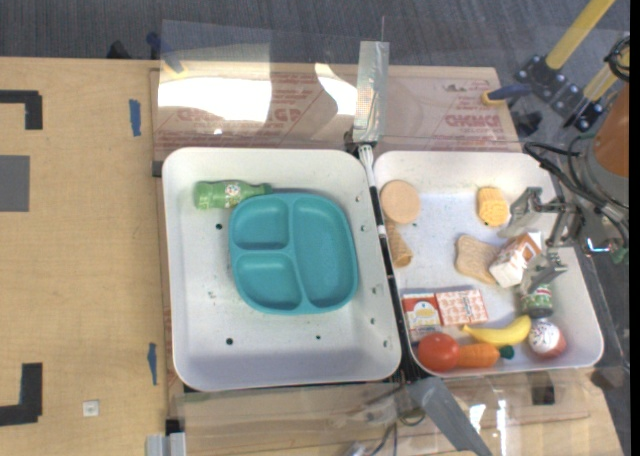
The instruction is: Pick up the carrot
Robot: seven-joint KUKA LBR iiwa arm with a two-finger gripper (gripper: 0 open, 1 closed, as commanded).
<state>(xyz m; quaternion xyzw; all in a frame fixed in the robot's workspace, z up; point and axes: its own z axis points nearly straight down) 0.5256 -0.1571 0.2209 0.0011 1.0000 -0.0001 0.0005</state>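
Note:
The carrot (pixel 479 356) is orange with a green tip and lies along the front wall of the right bin (pixel 440 176). A red tomato (pixel 437 350) touches its left end and a banana (pixel 497 330) lies just behind it. My gripper (pixel 536 236) hangs over the right side of that bin, well behind the carrot and to its right. Its two fingers stand spread, open, over a small white and brown carton (pixel 513 262). Nothing is held between them.
The right bin also holds a round biscuit (pixel 400 201), a corn piece (pixel 491 206), a bread slice (pixel 473 257), a red and white box (pixel 442 309), a small can (pixel 538 300) and a white ball (pixel 546 340). In the left bin (pixel 190 274) are a teal divided plate (pixel 293 249) and a green bottle (pixel 228 193).

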